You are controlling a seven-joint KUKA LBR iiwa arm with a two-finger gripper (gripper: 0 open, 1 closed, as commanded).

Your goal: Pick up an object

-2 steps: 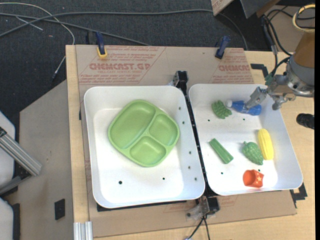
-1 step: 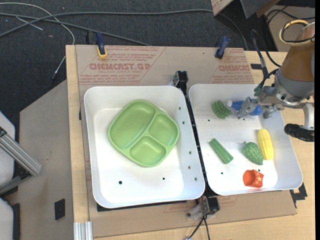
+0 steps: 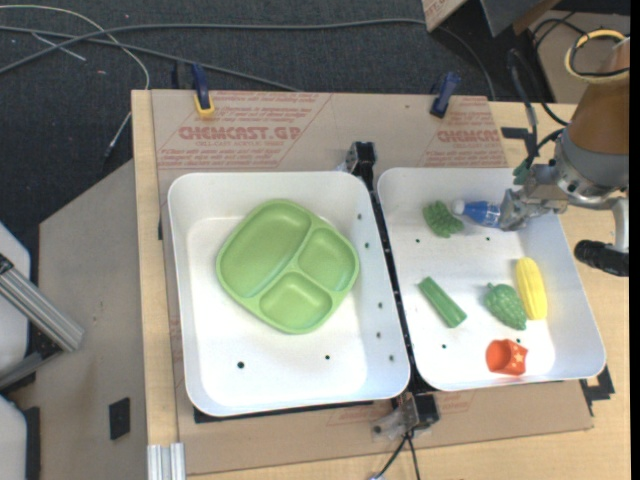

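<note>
Red toy (image 3: 506,357) lies nearest; the gripper (image 3: 516,213) partly hides a blue object (image 3: 480,211), jaws' state unclear.

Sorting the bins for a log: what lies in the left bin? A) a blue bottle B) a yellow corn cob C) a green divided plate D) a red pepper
C: the green divided plate lies alone in the left bin; the small toys are in the right bin.
</note>
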